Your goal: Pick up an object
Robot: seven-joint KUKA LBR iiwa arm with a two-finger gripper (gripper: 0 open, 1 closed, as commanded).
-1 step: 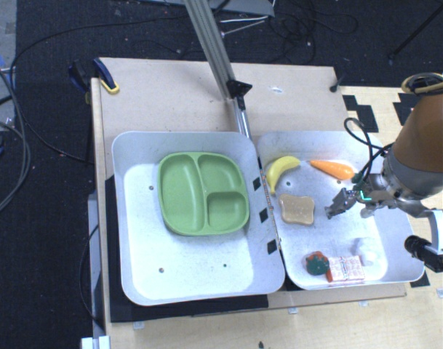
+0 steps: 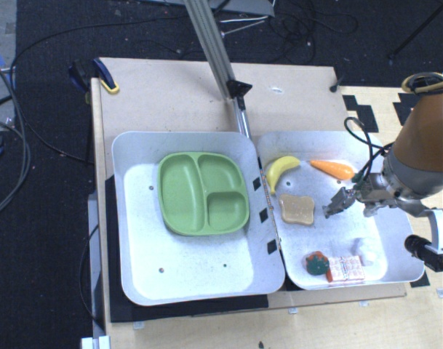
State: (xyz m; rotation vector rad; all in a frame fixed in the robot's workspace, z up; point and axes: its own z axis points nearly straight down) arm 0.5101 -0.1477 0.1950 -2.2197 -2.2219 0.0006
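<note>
The pale wooden worktop (image 2: 170, 93) fills the middle of the picture, with dark floor and black cables around it. Two shallow white bins sit on it side by side. The left white bin (image 2: 199, 267) holds a green plastic plate with three sections (image 2: 204, 193), lying flat near the top of that bin. The right white bin (image 2: 381, 246) holds the small things.

The grey arm with its orange band (image 2: 425, 140) comes in from the right edge of the picture. Its gripper (image 2: 339, 203) hangs over the middle of the right bin, pointing left. The jaws are dark and small here, and I cannot tell if they are open or closed. Nothing can be seen between them.

A yellow banana (image 2: 281, 171) lies at the upper left of the right bin. An orange carrot (image 2: 333, 169) lies just to its right. A tan slice of bread (image 2: 297, 210) lies below the banana, near the gripper but apart from it. A red and white small box (image 2: 346, 269) lies at the bottom of the bin. A red and green toy berry (image 2: 317, 263) lies just left of the box.
</note>
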